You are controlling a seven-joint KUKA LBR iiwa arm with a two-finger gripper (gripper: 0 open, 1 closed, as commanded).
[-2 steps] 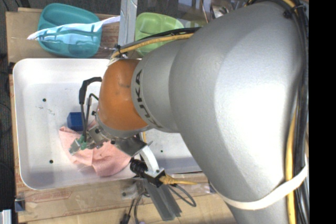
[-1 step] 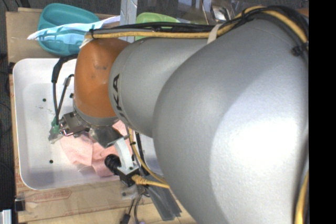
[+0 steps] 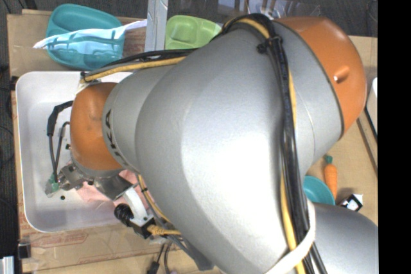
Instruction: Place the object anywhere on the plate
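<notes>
The grey metal robot arm (image 3: 231, 151) with its orange band takes up most of the camera view, a black-and-yellow cable bundle (image 3: 286, 112) running down its back. It reaches leftward over the shallow white plastic bin (image 3: 29, 138) on the left, and its orange wrist joint (image 3: 90, 131) hangs above the bin floor.

Behind that bin, at its far edge, lies a teal plastic scoop-shaped container (image 3: 83, 35) with a white-and-teal wrapper across it. Just to its right are an upright grey strip (image 3: 156, 22) and a light green moulded plastic dish (image 3: 189, 32), partly covered by the arm.

A pale pink flat item (image 3: 96, 194) peeks from under the wrist on the bin floor (plate or object, I cannot tell which). At the right, beside the arm, a teal rounded piece (image 3: 318, 190) touches a small orange toy carrot (image 3: 331, 179).

The gripper (image 3: 61, 181) sits low over the bin's left part, near the pink item, with a green speck at its tip. Whether it is spread, pressed together or pinching anything cannot be told.
</notes>
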